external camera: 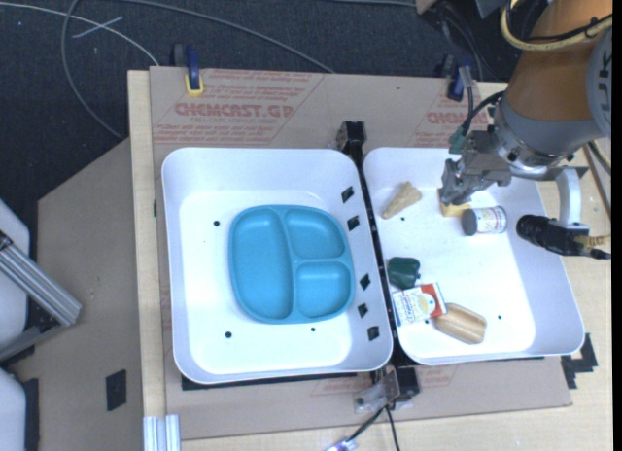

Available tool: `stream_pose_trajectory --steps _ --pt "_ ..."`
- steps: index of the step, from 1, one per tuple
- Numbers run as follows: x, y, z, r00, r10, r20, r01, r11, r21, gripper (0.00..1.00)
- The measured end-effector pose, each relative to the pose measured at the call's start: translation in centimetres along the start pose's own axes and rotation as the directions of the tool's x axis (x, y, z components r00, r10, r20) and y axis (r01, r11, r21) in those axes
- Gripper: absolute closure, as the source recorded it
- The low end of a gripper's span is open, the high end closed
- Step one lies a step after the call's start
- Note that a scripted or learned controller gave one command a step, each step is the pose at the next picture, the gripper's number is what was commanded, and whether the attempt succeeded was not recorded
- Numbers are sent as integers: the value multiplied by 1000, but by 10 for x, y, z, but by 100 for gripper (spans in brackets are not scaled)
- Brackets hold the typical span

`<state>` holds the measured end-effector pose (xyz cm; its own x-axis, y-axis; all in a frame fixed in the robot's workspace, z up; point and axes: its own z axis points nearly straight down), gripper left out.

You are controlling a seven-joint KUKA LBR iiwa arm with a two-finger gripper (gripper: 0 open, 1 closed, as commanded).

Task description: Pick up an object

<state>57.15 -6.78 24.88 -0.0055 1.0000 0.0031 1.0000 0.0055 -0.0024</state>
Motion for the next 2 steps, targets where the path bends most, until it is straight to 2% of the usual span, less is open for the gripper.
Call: stream_pose_trajectory --steps 2 --pt "114 27 2 1000 -1 2 1 1000 -4 100"
